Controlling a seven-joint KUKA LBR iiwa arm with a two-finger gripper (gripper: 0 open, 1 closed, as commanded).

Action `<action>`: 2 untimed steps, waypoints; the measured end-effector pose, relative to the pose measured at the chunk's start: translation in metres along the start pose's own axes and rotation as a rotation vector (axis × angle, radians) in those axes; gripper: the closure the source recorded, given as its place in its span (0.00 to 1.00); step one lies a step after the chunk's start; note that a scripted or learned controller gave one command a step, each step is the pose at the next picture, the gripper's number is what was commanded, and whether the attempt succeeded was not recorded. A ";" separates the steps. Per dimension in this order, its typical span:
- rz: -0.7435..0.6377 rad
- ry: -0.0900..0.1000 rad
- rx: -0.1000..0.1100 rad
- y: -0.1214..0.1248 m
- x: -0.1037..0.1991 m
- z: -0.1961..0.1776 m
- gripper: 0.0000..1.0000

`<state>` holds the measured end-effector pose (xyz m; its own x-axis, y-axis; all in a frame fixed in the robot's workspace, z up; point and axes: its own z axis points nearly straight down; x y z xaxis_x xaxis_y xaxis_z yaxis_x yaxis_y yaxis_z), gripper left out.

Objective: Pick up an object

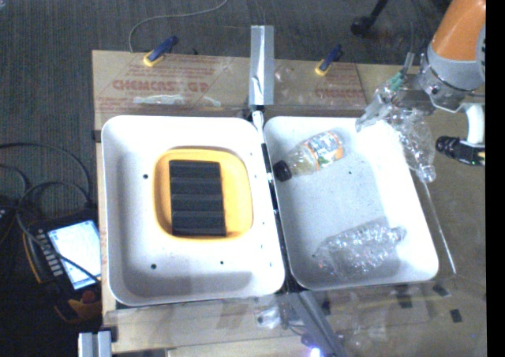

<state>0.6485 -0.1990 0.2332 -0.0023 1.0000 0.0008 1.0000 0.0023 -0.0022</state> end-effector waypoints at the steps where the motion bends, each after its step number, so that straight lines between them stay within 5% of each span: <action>1: -0.155 -0.001 0.011 0.017 0.070 0.126 0.00; 2: -0.263 -0.008 -0.028 -0.028 0.056 0.136 0.00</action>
<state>0.6199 -0.1434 0.0974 -0.2620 0.9650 -0.0101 0.9647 0.2622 0.0248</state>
